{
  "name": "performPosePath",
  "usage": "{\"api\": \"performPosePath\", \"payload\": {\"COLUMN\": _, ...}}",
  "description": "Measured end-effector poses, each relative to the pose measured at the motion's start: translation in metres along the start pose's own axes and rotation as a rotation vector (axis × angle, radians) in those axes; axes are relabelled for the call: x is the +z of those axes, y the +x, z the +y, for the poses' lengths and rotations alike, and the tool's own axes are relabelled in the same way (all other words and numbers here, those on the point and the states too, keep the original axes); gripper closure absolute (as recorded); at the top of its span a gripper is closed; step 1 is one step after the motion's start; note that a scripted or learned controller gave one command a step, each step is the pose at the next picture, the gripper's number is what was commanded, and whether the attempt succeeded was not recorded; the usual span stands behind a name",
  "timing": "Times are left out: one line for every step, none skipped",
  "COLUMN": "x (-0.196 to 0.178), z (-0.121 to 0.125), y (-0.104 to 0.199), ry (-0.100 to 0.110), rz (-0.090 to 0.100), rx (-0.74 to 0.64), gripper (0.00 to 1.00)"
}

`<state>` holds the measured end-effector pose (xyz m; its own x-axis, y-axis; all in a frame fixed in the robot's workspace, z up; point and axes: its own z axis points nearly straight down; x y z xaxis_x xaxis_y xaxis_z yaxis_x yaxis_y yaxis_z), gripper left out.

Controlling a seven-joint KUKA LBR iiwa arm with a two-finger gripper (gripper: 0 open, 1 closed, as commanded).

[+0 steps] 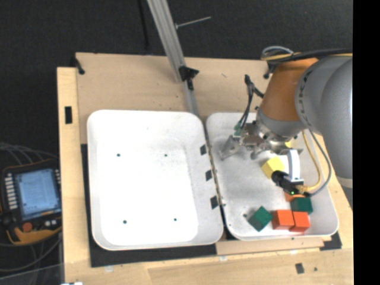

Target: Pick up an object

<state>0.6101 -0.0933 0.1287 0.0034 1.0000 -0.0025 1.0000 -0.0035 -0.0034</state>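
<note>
Yellow block point(272, 167) lies in the right-hand bin point(237, 186), toward the bench's right edge, just beside the end effector point(252, 141) and partly covered by the wrist hardware. Judged from its look, it is a small, rigid, light piece with flat faces; a grip across two opposite flat sides should hold, though smooth faces may slip under a shallow bite.

Other candidates sit near the bench's front right corner: a green block point(259, 218), two orange blocks point(291, 219) touching each other, and a darker green block point(302, 205) just behind them. The left bin point(148, 177) stands alongside, toward the bench's left edge.

Arm pose: the grey arm with its orange band point(284, 94) enters from the right and angles down into the right bin's rear half. Whether the end effector is wide, narrow or holding anything cannot be determined from this view.
</note>
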Motion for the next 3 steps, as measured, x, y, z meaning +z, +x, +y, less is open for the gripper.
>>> {"api": "performPosePath", "payload": {"x": -0.014, "z": 0.002, "y": 0.0, "ry": -0.008, "rz": 0.003, "rx": 0.006, "gripper": 1.0}}
{"api": "performPosePath", "payload": {"x": -0.06, "z": -0.002, "y": 0.005, "ry": -0.009, "rz": 0.003, "rx": -0.003, "gripper": 1.0}}
{"api": "performPosePath", "payload": {"x": -0.103, "z": -0.001, "y": 0.004, "ry": -0.01, "rz": 0.002, "rx": -0.006, "gripper": 1.0}}
